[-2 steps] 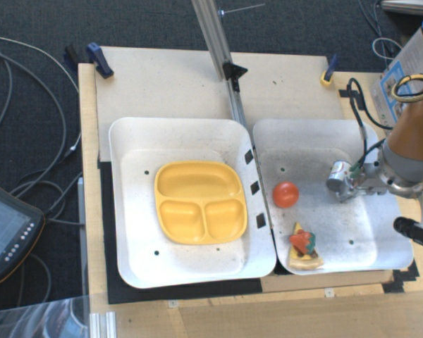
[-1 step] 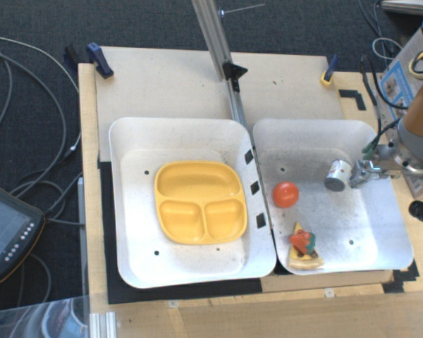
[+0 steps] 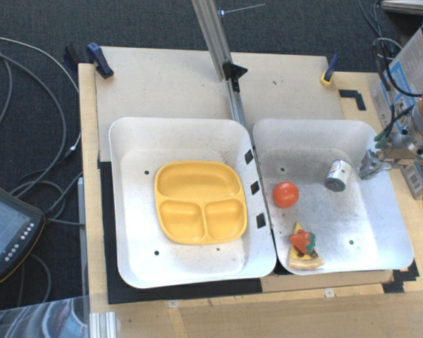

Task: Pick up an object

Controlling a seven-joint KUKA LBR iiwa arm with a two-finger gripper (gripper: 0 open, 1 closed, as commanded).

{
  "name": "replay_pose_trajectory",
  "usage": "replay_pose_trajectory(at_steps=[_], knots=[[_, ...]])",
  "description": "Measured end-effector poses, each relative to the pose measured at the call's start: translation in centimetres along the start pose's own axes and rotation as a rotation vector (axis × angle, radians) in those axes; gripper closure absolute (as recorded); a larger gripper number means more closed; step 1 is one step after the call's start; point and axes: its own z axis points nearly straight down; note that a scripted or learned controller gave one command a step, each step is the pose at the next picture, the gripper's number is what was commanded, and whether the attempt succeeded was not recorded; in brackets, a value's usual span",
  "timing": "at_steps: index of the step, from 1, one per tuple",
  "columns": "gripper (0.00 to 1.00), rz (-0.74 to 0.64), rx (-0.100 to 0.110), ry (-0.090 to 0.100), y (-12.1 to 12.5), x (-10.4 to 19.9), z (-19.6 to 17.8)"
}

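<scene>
Far left, off the worktop: a dark handheld screen unit on the floor, cables beside it.

Left bin: one yellow divided plate, three compartments, lying flat near the middle.

Between the bins: a metal pole rising from the far side.

Right bin: a red-orange ball near the left wall; in front of it, at the near edge, a toy pizza slice with red topping; further right, a small silver cylinder lying on its side.

Right edge: my pincer, low over the right bin's far right side, just beside the silver cylinder. Whether it is spread or closed I cannot tell. Nothing visibly held.
</scene>
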Motion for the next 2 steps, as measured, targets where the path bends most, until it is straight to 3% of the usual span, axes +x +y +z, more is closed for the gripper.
replay_pose_trajectory(at_steps=[1, 2], knots=[[1.0, 0.0, 0.0, 0.0, 0.2, 0.0, -4.0], [1.0, -0.004, 0.006, 0.005, 0.5, 4.4, -4.1]])
